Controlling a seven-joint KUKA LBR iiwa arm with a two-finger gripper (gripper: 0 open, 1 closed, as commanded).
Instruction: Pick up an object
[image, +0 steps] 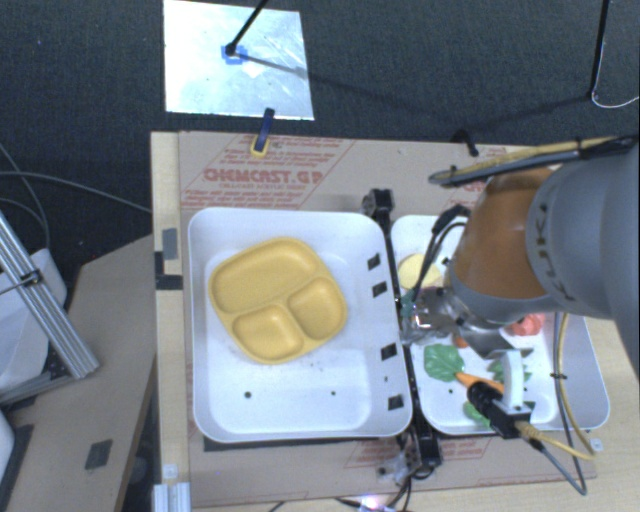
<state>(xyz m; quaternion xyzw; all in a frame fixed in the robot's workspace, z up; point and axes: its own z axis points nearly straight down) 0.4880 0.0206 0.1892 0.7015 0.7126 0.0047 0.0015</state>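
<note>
The arm (540, 240) fills the right of the frame, covering most of the right bin (590, 400) and the pincer. At that bin's lower middle lie a green piece (440, 362), a thin orange piece (478, 380) slanting toward lower right, a pale round thing (412, 268) above and a red bit (528, 324) beside the arm. The left bin (300, 400) holds a yellow tray (275, 298), its long axis running upper left to lower right.

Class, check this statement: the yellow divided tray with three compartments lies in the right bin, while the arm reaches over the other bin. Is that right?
Not quite. The camera view shows the yellow divided tray lying in the left bin, not the right one. The rest holds: it has three compartments, and the arm reaches over the other bin.
</note>
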